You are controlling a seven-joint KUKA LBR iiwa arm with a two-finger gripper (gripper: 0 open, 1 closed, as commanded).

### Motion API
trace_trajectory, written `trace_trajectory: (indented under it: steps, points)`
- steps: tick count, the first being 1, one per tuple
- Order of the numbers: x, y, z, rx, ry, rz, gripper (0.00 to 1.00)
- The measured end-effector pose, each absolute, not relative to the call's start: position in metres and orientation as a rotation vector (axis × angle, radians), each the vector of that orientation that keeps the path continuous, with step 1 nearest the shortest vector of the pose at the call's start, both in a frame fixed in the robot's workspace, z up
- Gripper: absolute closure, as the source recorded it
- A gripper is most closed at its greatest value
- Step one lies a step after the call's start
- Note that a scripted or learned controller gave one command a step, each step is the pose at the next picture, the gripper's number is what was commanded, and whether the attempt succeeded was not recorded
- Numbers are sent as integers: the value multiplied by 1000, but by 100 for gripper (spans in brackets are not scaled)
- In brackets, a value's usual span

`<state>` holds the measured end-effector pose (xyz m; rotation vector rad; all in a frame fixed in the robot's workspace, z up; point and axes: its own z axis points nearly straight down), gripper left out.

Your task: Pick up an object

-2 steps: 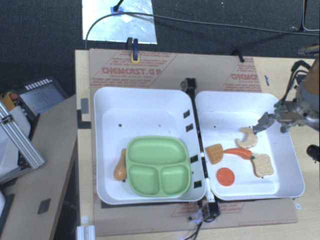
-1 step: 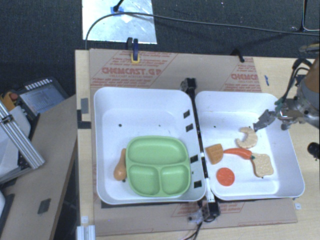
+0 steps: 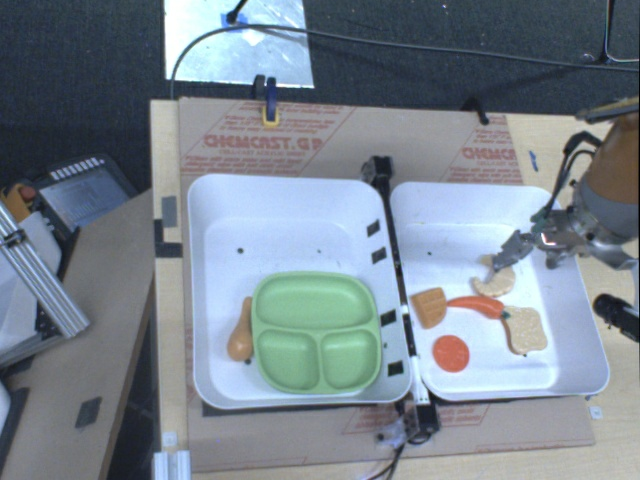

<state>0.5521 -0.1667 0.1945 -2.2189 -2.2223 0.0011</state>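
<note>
The claw (image 3: 505, 255) hangs low in the right bin (image 3: 575, 368), just above a pale, curved toy food piece (image 3: 495, 285); I cannot tell its state. The orange carrot (image 3: 477, 306) lies close beside, so the claw may push both or slip off.

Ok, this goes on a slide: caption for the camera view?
Gripper above a pale food piece in the right bin; green tray in the left bin.
</note>
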Motion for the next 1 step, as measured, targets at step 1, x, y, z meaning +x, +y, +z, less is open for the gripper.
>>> trace_trajectory:
  steps: [1]
  points:
    - [553, -164, 132, -2218, -2221, 2, 0]
